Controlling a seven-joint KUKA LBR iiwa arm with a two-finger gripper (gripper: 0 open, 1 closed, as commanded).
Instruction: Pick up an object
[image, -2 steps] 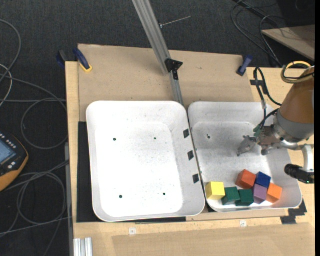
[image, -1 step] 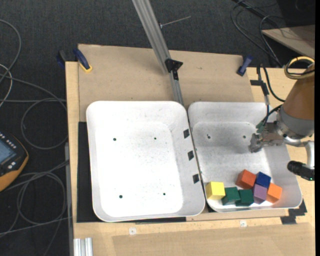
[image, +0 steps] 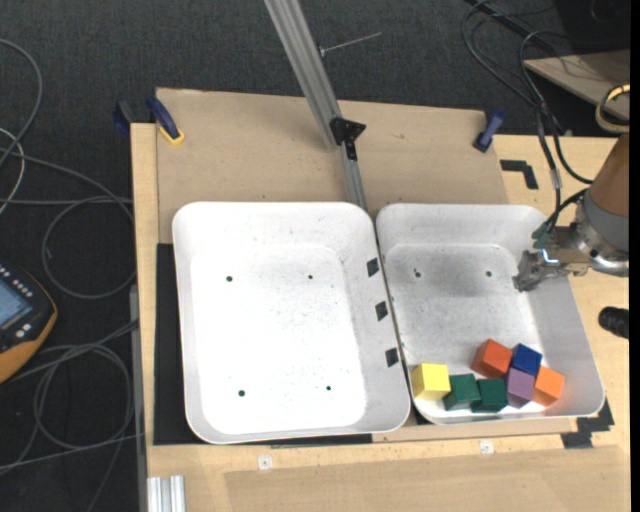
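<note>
Both bins are white, the left bin (image: 270, 320) and the right bin (image: 470, 290) alike dusted with fine dark speckles and a few black dots. In the right bin lie a yellow block (image: 432, 379), two green blocks (image: 476, 392), a red-orange block (image: 492, 357), a blue block (image: 526, 358), a purple block (image: 521, 384) and an orange block (image: 549, 384). The table (image: 260, 150) is pale brown board, with blue clamps (image: 489, 129) at its far edge. The floor (image: 70, 120) is dark grey carpet crossed by black cables.
</note>
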